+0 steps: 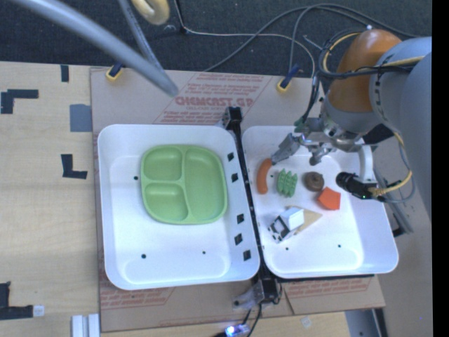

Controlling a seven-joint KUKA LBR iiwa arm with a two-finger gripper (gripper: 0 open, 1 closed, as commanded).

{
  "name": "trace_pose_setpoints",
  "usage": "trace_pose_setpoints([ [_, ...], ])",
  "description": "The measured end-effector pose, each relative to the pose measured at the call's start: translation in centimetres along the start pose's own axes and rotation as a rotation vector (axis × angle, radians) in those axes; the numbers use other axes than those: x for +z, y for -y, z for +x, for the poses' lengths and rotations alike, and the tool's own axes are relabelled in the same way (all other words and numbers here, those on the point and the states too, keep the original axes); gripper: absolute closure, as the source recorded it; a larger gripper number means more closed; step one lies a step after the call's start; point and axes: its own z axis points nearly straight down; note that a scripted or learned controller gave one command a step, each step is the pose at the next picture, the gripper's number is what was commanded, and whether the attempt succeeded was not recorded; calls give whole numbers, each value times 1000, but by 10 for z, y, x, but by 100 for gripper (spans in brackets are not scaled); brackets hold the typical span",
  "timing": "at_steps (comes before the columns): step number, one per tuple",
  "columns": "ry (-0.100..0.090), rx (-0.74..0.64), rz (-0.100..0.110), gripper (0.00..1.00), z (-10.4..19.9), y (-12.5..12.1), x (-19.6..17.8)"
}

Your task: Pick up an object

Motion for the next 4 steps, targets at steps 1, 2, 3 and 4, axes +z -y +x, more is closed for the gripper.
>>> trace_pose_setpoints([
  [1,0,0,0,0,-5,-5,61],
  [2,-1,-2,-4,100,-3,-6,47],
  [3,-1,1,-9,100,-6,-1,-14],
  [4,0,0,-9,100,-10,-11,-64],
])
